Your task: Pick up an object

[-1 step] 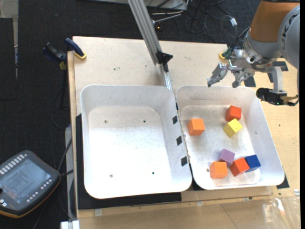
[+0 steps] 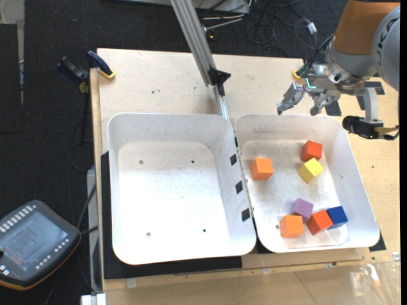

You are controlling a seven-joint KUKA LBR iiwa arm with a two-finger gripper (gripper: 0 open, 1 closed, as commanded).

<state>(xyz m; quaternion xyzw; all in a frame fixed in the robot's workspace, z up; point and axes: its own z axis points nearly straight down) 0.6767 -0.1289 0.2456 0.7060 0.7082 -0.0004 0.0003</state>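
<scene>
My gripper (image 2: pixel 301 104) hangs above the back rim of the right bin (image 2: pixel 356 189), its two fingers spread apart with nothing between them. Inside that bin lie several small cubes. An orange cube (image 2: pixel 262 168) sits toward the left. A red-orange cube (image 2: pixel 311 150) and a yellow cube (image 2: pixel 311 169) lie close together near the middle, just below and in front of the gripper. Toward the front a purple cube (image 2: pixel 303 208), another orange cube (image 2: pixel 292 225), a red cube (image 2: pixel 320 221) and a blue cube (image 2: pixel 337 216) are clustered.
The left bin (image 2: pixel 127 138) stands beside the right one, their rims meeting in the middle. A slanted metal rail (image 2: pixel 194 33) crosses the bench behind the bins. A teach pendant (image 2: pixel 32 243) lies at the lower left, off the bench.
</scene>
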